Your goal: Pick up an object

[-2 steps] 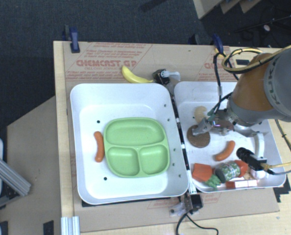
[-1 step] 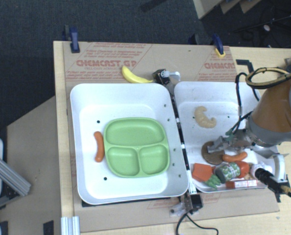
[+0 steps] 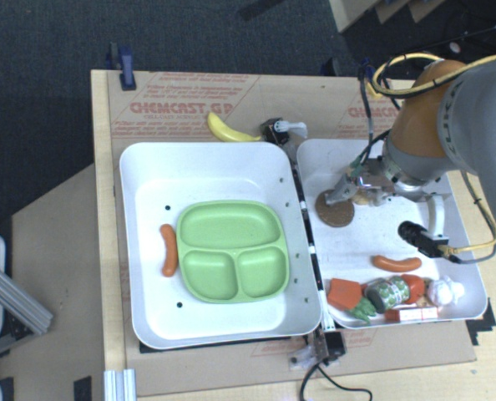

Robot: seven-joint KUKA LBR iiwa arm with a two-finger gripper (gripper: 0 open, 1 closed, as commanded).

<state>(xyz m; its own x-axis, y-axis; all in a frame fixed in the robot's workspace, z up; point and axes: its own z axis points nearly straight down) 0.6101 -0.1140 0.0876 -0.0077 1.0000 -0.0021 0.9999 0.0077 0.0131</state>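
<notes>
The hand [image 3: 354, 186] hangs over the right bin [image 3: 473, 286], touching or just above a brown cookie-like disc [image 3: 336, 210] — its grip state I cannot tell. The flat disc offers little purchase — it may well slip free.

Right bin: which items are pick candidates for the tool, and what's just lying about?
Pick candidates, right bin:
- brown disc, close to the tool
- sausage
- orange block
- green packet
- white item

Lying about:
- green divided plate and another sausage, left bin
- banana, on the bench behind the bins
</notes>
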